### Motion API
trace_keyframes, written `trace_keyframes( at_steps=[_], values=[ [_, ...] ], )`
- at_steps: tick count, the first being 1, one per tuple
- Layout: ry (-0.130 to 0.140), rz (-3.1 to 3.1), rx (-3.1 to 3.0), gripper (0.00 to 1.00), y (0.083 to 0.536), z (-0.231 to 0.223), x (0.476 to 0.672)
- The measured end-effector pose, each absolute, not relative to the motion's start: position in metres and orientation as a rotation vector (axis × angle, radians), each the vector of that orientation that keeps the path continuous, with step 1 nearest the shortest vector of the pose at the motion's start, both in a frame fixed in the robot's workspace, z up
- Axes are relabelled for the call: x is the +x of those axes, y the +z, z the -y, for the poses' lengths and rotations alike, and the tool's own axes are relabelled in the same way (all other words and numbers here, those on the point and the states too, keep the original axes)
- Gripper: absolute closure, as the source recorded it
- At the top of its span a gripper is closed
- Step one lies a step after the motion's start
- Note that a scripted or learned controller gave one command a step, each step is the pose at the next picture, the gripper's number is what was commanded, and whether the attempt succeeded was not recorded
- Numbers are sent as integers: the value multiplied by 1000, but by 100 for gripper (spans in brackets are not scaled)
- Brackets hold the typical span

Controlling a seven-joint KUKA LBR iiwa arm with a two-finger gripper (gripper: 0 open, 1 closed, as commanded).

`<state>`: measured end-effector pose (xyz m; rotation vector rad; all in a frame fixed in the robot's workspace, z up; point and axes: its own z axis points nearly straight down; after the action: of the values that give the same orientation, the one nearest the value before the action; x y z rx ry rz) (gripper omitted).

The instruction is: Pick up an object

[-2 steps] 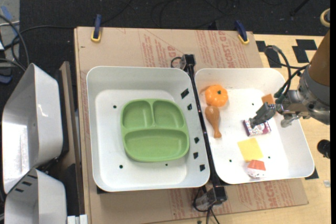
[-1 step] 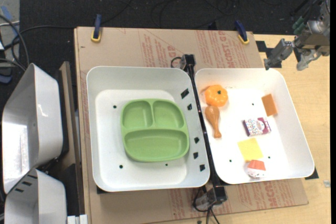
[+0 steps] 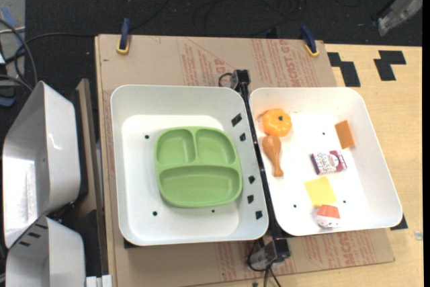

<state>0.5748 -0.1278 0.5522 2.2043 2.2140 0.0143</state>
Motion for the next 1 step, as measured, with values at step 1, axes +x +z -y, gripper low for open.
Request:
trace_keyframes(
  at_steps=[1],
  values=[
    [-13, -2235, 2224, 0, 358, 88, 578]
  ],
)
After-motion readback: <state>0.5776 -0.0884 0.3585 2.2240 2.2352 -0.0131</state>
